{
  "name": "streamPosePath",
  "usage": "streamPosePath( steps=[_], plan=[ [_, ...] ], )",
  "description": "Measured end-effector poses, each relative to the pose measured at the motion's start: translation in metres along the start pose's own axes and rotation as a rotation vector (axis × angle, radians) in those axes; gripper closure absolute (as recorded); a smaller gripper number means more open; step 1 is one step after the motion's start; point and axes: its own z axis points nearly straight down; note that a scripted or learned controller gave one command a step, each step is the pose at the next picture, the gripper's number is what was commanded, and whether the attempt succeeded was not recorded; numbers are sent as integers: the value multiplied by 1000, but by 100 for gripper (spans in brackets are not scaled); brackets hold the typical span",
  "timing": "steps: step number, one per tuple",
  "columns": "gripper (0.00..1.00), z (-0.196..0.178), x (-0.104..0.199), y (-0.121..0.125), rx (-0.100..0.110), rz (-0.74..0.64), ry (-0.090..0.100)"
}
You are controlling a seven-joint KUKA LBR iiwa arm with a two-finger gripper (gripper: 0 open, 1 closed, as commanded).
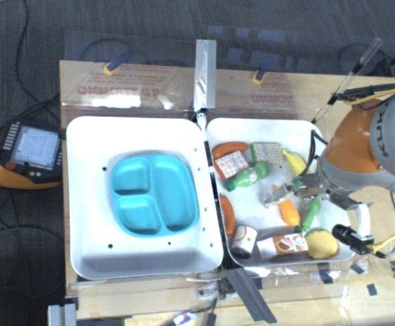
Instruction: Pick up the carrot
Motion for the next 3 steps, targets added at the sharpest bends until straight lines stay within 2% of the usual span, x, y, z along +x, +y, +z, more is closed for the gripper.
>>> streamPosePath(
  steps=[1, 2, 3],
  plan=[
    [100, -9, 1, 3, -4, -2, 3],
    [100, 0, 18, 4, 0, 142, -7],
    [100, -200, 63, 15, 16, 237, -6]
  ],
)
